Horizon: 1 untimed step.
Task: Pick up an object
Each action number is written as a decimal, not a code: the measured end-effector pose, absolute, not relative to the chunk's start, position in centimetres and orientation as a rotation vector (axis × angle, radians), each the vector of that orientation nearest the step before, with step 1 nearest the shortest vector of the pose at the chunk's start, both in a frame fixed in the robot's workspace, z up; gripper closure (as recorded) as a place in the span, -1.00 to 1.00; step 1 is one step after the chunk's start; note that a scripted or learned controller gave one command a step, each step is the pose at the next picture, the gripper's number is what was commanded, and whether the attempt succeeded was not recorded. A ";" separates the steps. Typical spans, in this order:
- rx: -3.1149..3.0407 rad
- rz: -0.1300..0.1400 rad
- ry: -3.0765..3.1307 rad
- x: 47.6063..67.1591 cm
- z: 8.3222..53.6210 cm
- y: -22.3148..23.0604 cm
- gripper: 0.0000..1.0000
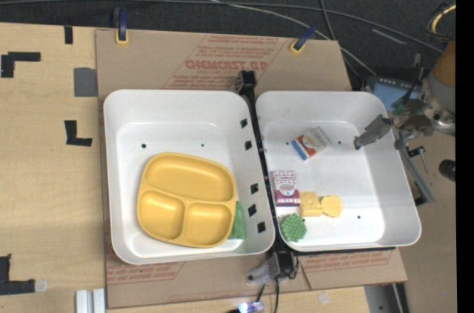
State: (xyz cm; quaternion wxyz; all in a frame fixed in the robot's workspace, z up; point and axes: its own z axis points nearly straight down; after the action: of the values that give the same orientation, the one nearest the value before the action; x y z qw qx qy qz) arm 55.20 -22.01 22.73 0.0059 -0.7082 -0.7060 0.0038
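Overall, camera view: 1 slanted look down on 2 shallow white bins set side by side on a cardboard sheet (222, 60).
Gripper: the gripper (370, 134) hung over the right rim of the right bin (385, 178), high and off to the side; whether it was spread or pressed together could not be told at this size, and nothing showed in it.
Task's things: 4 small items lay in the right bin, namely a red, white and blue packet (311, 143) near the middle, a pink-labelled box (285, 188) by the left wall, a yellow block toy (321, 206) just beside it, and a green knobbly ball (293, 228) near the front left corner.
Left bin: the left bin (178, 108) held a yellow divided tray (187, 199) with a green piece (238, 221) tucked at its right edge.
Step in hand: likely approach, with no target yet committed.
How to do it well: the packet looked the best pick, since it lay apart from the others; descend straight and centre over it. The box, toy and ball sat crowded near the wall, so a grab there could clip a neighbour.
Surface: smooth white plastic, so flat items might slide.
Room: wooden bench (44, 178), dark floor behind, loose cables (222, 1), 2 clamps on the cardboard.
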 end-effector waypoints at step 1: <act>-2.220 0.002 -2.222 55.5 23.5 -22.0 -1.00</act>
State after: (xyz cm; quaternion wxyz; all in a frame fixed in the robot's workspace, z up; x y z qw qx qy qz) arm 55.48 -21.97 23.49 0.0004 -0.7069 -0.7073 0.0005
